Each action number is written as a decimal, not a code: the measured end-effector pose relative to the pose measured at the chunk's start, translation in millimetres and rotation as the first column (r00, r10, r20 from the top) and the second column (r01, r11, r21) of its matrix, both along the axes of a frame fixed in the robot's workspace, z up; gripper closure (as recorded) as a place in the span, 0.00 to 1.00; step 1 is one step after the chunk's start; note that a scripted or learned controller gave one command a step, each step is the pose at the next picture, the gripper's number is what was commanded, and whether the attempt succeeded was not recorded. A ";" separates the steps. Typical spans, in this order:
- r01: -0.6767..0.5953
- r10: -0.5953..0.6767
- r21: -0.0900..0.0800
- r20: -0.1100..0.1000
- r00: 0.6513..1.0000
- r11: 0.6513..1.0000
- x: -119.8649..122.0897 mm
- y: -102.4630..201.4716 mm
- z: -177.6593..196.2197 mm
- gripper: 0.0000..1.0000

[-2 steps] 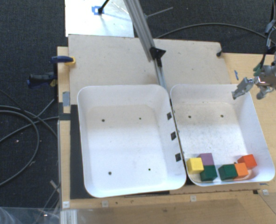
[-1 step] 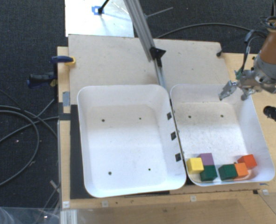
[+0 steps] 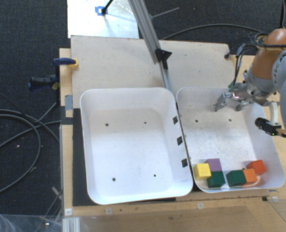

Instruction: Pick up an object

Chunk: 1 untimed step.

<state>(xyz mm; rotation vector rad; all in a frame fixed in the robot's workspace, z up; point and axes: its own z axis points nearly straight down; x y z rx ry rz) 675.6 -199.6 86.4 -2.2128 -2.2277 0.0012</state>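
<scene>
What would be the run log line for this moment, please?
gripper: over right bin far end, holding nothing | blocks: clustered at right bin near edge | pick: not yet done

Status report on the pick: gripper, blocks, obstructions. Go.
Two-finger gripper over the far end of the right white bin, nothing between its fingers. Small coloured blocks clustered at that bin's near edge, untouched. No obstruction seen between them.

Two white bins (image 3: 133,98); six blocks (image 3: 203,170): two green, two orange, one yellow, one purple.
</scene>
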 end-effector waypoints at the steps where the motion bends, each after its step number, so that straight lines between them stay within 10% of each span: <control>1: 0.001 -0.001 -0.002 0.004 1.000 1.000 1.0 -0.9 4.9 0.00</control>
